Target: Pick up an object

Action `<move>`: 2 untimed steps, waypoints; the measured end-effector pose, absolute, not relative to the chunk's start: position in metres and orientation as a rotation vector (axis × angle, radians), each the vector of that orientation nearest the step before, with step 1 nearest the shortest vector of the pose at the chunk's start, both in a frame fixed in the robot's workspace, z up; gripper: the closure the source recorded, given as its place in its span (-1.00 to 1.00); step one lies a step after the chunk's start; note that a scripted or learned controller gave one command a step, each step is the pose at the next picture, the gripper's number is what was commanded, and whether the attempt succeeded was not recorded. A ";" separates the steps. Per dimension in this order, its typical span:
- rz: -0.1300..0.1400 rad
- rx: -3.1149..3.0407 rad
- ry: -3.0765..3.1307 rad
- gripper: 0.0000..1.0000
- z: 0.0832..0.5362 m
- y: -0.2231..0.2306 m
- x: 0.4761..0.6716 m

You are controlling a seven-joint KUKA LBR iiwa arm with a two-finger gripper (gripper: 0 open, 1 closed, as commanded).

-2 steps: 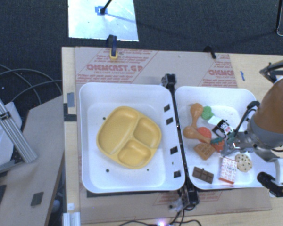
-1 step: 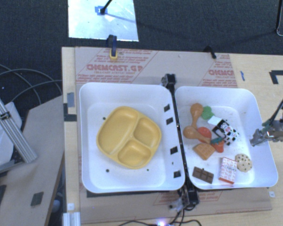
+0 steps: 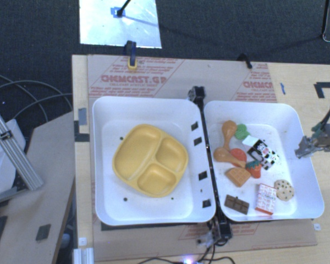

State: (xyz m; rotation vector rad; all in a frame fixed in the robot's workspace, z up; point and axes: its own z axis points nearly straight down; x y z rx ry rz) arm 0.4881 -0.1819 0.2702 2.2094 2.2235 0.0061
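A table (image 3: 170, 73) is seen bearing two white bins side by side: the left bin (image 3: 107, 147) holds a yellow divided plate (image 3: 149, 160), and the right bin (image 3: 302, 172) holds a cluster of toy food near its middle. Noted there are a chicken leg (image 3: 225, 135), a waffle (image 3: 238, 176), a chocolate bar (image 3: 236, 204) and a cookie (image 3: 284, 190). The gripper (image 3: 308, 146) is placed over the right bin's right rim with nothing visibly held; its opening cannot be told.

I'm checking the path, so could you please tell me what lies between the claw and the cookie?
In the camera view, just bare white bin wall separates the claw from the cookie.
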 end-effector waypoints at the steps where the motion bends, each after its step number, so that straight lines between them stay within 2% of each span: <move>1: 0.003 2.215 2.223 -1.00 0.267 -0.183 0.488; 2: 0.004 2.207 2.225 -1.00 0.187 -0.206 0.603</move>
